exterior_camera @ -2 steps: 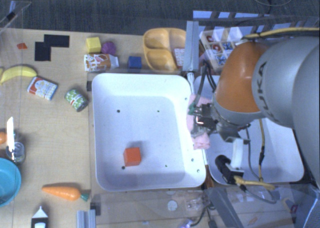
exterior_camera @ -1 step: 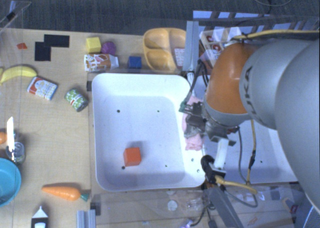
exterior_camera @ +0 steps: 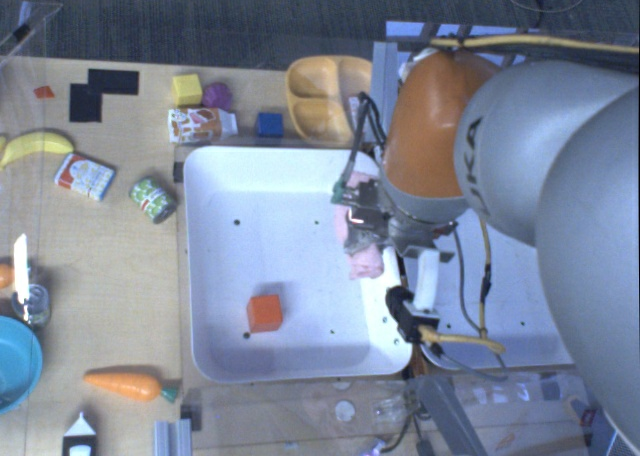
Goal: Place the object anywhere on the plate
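Presently the arm (exterior_camera: 520, 144) is reaching in over the left bin's (exterior_camera: 215, 244) right edge, its hand (exterior_camera: 362, 239) hanging by a pink object (exterior_camera: 366, 261); whether the fingers are apart or together, I cannot tell. An orange cube (exterior_camera: 265, 313) is lying near the bin's front edge. A blue plate (exterior_camera: 15, 364) is sitting at the table's (exterior_camera: 100, 284) left edge, a carrot (exterior_camera: 125, 384) beside it.

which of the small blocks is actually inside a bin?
The orange block, lying in the left bin near its front edge. The yellow block and blue block both sit on the wooden bench behind that bin.
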{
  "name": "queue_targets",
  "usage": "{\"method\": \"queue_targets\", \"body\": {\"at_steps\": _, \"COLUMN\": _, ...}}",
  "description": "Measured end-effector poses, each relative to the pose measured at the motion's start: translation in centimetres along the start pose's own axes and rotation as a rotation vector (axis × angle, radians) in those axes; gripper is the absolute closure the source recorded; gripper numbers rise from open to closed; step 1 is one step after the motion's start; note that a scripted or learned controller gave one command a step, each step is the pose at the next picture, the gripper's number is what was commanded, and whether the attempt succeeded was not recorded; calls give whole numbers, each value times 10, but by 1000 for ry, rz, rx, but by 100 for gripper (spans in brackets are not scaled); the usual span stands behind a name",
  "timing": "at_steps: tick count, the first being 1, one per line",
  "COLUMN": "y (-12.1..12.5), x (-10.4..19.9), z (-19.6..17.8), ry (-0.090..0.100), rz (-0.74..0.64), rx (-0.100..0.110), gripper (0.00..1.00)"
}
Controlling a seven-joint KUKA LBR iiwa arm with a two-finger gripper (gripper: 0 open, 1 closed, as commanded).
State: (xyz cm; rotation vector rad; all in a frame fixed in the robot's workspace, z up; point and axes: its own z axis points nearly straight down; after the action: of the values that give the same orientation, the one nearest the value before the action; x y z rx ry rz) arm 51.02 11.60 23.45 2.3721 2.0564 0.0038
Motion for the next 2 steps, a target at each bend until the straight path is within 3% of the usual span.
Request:
{"method": "queue_targets", "body": {"at_steps": 1, "y": 58, "x": 25, "z": 13, "ry": -1, "rz": 72, "rx": 2, "gripper": 100}}
{"method": "queue_targets", "body": {"at_steps": 2, "y": 68, "x": 68, "z": 15, "ry": -1, "rz": 137, "rx": 2, "gripper": 100}}
